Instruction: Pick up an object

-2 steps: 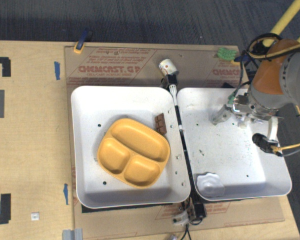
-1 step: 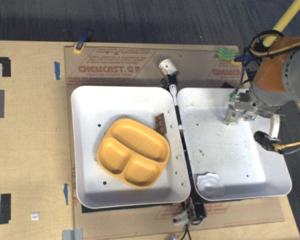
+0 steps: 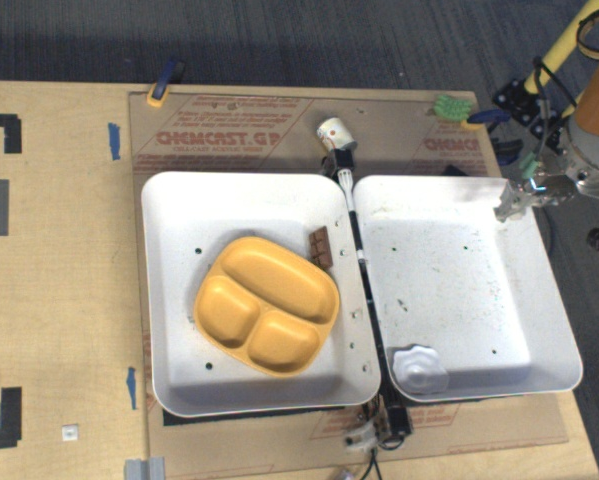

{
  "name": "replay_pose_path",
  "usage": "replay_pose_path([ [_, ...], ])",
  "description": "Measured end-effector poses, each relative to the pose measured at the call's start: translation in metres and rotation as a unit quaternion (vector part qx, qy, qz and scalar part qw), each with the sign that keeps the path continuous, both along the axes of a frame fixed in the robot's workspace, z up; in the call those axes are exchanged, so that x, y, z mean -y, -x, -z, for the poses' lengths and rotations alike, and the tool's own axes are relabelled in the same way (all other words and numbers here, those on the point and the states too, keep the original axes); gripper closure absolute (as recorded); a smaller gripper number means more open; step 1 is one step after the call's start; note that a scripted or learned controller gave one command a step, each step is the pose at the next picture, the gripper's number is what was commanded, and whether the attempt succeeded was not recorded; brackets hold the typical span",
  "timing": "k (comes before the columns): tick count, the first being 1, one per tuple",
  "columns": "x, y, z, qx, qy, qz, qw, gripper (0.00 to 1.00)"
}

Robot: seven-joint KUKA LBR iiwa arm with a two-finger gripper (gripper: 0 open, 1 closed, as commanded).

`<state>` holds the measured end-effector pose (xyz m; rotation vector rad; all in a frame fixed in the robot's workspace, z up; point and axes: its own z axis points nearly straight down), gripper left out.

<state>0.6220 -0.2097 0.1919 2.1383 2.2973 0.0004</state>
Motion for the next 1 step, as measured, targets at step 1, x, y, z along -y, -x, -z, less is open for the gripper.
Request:
replay_pose_path([
  [1, -0.0924, 0.0189, 0.0095, -0.003, -0.0019, 0.232, 0.9728, 1.0],
])
